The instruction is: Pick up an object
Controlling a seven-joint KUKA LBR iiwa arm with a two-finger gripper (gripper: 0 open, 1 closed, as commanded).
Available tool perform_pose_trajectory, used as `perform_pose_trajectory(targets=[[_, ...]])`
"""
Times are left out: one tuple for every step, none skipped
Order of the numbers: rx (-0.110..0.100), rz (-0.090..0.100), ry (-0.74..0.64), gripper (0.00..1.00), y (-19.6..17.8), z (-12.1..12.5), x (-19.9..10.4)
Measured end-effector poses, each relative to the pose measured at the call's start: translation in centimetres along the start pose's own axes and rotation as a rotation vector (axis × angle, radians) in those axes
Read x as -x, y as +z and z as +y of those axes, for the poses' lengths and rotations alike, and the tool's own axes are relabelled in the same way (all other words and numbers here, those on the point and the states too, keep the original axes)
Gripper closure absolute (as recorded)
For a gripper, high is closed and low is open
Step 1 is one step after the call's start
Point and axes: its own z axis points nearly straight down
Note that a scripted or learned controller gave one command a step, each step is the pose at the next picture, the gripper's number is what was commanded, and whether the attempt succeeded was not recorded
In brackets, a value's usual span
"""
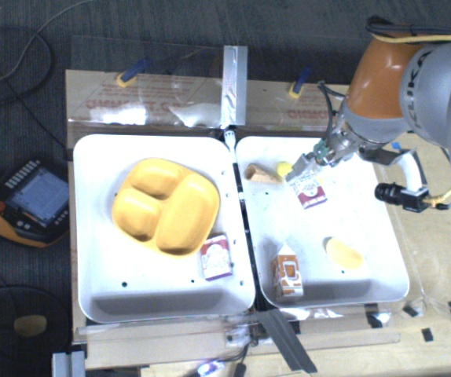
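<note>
Working outward from the bench's near edge, I pass an orange carton (287,276) and a yellow disc (343,253) in the right bin (383,210). My likely target, the small maroon-and-white carton (312,193), lies just below the gripper (302,168), apparently touching it, long axis roughly upright in view. Whether the pincer is apart or together, I cannot tell.

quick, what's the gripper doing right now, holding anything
gripper: low in the right bin, just above the small maroon-and-white carton; whether it holds anything cannot be told.
</note>
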Motion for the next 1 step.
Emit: perform_pose_trajectory(targets=[[-0.003,-0.002,0.277,1.00,0.34,5.48,-1.92]])
